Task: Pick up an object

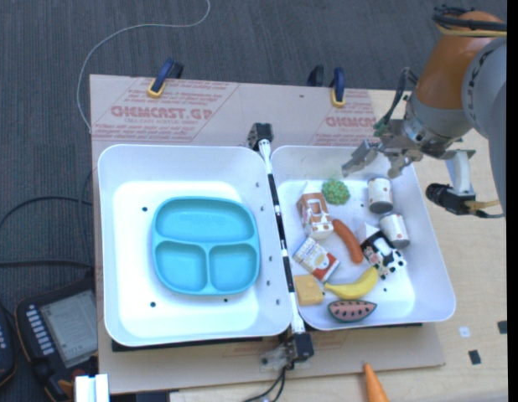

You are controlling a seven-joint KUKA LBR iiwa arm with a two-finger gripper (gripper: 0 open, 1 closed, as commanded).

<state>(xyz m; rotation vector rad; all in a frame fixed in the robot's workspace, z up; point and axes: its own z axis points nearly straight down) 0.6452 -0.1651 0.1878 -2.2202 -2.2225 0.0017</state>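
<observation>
Below the gripper [375,161], whose two fingers I read as spread apart with nothing between them, lies the right bin [435,266] with all its clutter. Just under the jaws I see a green broccoli piece [335,192] to one side and a small white can [379,194] to the other; the can's long axis runs roughly up and down my screen. A second white can [395,228] lies a little further on, tilted diagonally. Further still, an orange carrot [347,239] points diagonally toward the bin's lower right, beside a small carton [313,212]. Near the bin's front edge a banana [356,286] curves with its long axis nearly level, tips upward, with a watermelon slice [352,310] past it. Far off to the side, the left bin [116,224] bears a blue divided tray [206,245]. My arm [460,74] reaches in from the right, orange band up, wrist angled down over the bin's back rim.
</observation>
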